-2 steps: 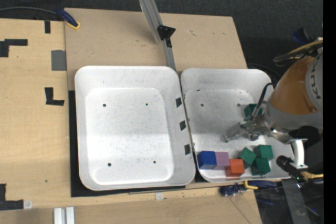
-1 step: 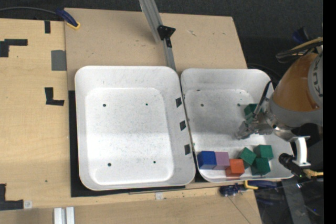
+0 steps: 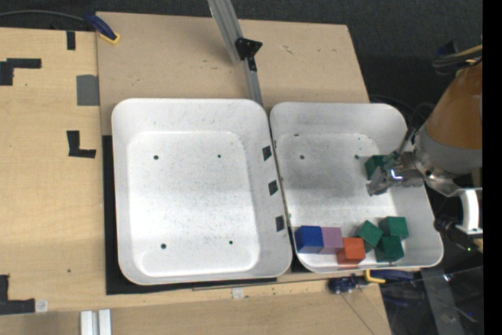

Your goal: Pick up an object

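My gripper [image 3: 383, 178] hangs low over the right side of the right bin [image 3: 329, 121], reaching in from the right. A small green block [image 3: 375, 165] lies right at its tip, touching or partly under it; whether it is gripped is not clear. Along that bin's front edge sit a blue block [image 3: 309, 238], a purple block [image 3: 332, 238], an orange block [image 3: 353, 249] and three more green blocks [image 3: 390, 238]. These lie well in front of the gripper.
The left bin [image 3: 188, 121] stands beside the right one, with black clips on the shared rim. A slanted metal rod [image 3: 223, 4] comes down to the back of the bins. The arm's orange band [image 3: 459, 110] is at the right.
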You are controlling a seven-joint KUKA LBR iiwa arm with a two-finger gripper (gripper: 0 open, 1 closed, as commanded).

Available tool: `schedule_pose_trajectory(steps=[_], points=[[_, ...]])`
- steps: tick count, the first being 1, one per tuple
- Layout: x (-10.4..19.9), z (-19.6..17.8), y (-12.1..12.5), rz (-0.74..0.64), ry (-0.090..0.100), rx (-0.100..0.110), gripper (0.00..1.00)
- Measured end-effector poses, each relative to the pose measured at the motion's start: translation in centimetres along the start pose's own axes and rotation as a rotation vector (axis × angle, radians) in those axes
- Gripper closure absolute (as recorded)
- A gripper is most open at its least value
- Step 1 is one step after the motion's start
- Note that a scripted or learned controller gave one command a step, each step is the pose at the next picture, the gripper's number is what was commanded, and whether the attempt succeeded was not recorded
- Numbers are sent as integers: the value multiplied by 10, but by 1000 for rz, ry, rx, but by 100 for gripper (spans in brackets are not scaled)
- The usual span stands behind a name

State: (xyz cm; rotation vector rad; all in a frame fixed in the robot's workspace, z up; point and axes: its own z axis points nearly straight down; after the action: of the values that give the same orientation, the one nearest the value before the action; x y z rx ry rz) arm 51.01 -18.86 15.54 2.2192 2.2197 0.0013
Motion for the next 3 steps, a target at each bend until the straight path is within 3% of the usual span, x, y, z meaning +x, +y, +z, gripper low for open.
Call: schedule_pose_trajectory(steps=[2,3], points=[[4,-87,10,-2,0,-1,100],[54,-94,19,-6,3,2,100]])
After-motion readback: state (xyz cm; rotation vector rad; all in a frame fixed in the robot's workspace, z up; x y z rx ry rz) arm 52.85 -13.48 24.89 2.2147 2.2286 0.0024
